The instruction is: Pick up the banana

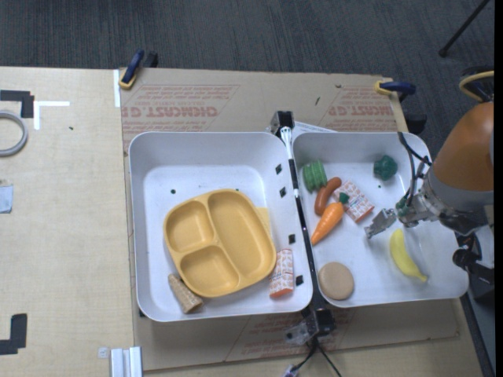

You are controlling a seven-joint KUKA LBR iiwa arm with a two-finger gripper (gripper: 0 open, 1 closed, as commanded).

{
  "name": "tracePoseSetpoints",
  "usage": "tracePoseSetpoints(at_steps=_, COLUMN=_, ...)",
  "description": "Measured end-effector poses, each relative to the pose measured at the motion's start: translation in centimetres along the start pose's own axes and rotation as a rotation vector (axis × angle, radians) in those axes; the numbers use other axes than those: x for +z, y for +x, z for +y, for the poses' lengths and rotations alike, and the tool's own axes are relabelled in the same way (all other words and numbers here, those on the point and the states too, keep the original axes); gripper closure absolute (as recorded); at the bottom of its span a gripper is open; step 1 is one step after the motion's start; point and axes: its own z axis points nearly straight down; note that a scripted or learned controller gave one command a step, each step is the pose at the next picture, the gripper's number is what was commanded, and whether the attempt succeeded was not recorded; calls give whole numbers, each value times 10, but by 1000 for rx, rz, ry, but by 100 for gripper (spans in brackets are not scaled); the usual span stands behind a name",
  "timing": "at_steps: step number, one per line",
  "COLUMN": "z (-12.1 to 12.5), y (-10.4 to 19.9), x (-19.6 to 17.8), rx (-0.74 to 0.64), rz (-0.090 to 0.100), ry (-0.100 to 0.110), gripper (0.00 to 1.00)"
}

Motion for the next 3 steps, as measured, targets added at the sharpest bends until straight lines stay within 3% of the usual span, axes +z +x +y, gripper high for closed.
tracePoseSetpoints(at_steps=1, z=1, y=-1, x=-10, rx=2, rz=-1, ry=-2, gripper=100)
tracePoseSetpoints(at_steps=2, z=-28, y=32, x=0, rx=-402, rz=0, ry=-1, gripper=100)
tracePoseSetpoints(at_steps=3, z=-39, y=76, x=0, rx=-606, rz=-1, ry=-1, gripper=100)
